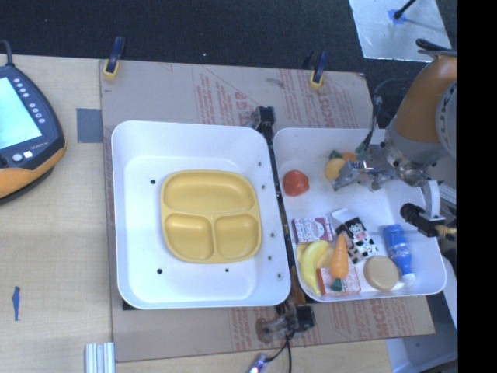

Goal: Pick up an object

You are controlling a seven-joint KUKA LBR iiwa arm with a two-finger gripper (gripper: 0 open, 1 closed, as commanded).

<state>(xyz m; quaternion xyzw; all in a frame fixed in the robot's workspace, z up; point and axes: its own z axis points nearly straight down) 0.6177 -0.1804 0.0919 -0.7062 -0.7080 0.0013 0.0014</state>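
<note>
Step in hand: the arm is reaching in from the right and lowering the gripper over the back part of the right bin; this reads as the closing-in stage of a pick, with nothing lifted yet.
Likely target: a small yellow object is lying at the fingertips, touching or nearly touching them; which of the two cannot be told.
Fingers: they are looking spread on either side of the yellow object, released and not clenched, and nothing is sitting gripped between them.
Other candidates: a red round piece is resting near the bin's left wall; a carrot, a banana, a blue bottle, a tan round disc and a black-and-white piece are crowding the front of the same bin.
Next move, as a judgement: the fingers are needing to settle around the yellow object, close squarely, then rise straight; a glancing close is likely to nudge it away.
Left bin: the left bin is holding a yellow divided tray, lying flat.
Surface: both bins are sitting side by side on a cardboard sheet clamped at its back edge, over a wooden bench.
Room: a handheld control pendant is lying at the bench's left, and dark floor is showing beyond.
</note>
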